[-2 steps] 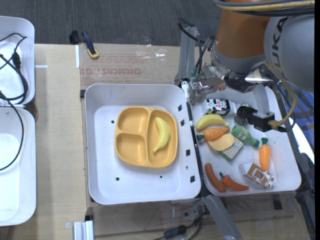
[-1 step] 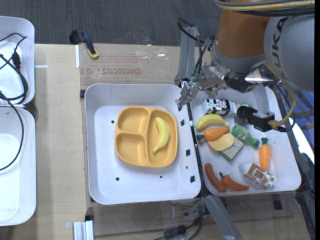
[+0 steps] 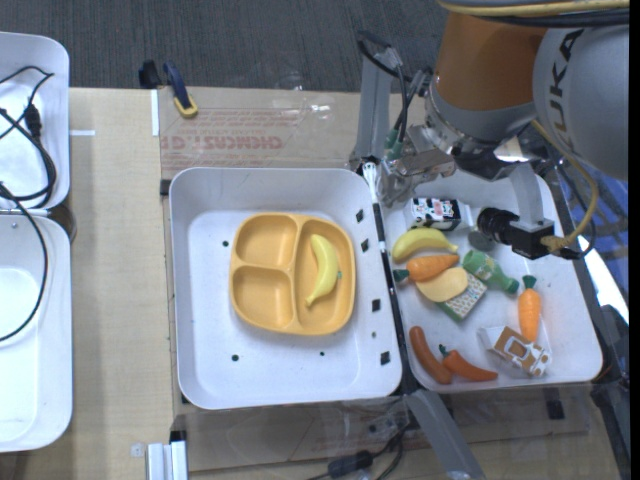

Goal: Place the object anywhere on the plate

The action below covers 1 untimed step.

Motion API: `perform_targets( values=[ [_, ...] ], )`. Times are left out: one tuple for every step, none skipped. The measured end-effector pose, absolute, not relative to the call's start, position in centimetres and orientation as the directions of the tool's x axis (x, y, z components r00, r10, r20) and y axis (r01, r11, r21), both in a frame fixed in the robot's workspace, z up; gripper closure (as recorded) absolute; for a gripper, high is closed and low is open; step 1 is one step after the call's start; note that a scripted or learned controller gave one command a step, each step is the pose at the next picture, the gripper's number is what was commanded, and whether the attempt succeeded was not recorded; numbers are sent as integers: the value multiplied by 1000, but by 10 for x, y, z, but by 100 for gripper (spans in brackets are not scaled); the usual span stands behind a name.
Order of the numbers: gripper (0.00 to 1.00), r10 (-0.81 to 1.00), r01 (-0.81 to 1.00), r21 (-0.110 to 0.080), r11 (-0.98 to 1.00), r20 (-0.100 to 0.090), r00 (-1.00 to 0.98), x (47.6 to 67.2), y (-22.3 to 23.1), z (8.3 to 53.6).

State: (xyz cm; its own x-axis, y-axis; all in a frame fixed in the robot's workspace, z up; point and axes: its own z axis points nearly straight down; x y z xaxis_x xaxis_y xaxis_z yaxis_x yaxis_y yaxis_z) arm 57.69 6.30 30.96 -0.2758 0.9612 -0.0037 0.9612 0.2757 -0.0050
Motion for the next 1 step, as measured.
perform_targets(
  values=[
    [100, 908, 908, -1, 419, -2, -419, 617, 8, 286]
  ],
)
